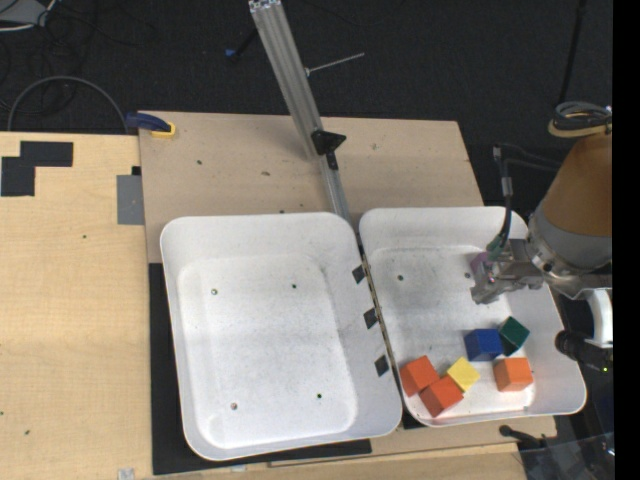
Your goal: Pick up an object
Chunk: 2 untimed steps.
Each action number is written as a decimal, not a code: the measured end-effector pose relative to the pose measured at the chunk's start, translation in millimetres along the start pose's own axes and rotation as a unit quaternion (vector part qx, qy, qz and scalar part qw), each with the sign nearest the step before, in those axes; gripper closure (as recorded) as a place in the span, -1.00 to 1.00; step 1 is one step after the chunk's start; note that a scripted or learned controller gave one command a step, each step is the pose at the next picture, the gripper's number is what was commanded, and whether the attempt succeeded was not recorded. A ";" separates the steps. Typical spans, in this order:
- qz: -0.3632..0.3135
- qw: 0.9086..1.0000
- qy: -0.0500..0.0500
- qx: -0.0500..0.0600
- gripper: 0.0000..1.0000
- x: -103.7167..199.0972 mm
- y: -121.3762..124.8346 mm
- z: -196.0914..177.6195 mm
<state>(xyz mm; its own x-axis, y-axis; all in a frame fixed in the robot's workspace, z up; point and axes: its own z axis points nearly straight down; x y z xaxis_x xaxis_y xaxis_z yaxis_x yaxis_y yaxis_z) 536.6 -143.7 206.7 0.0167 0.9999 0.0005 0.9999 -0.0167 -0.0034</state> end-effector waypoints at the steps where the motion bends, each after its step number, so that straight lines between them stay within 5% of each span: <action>1: -0.011 1.000 0.001 0.000 1.00 44.7 48.3 43.5; 2: -0.009 1.000 0.000 -0.001 -1.00 42.6 47.0 41.0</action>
<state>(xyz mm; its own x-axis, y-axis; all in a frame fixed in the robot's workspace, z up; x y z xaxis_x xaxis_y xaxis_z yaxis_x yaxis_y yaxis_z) 584.2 -101.8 165.6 -0.0015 1.0000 -0.0002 1.0000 0.0015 -0.0022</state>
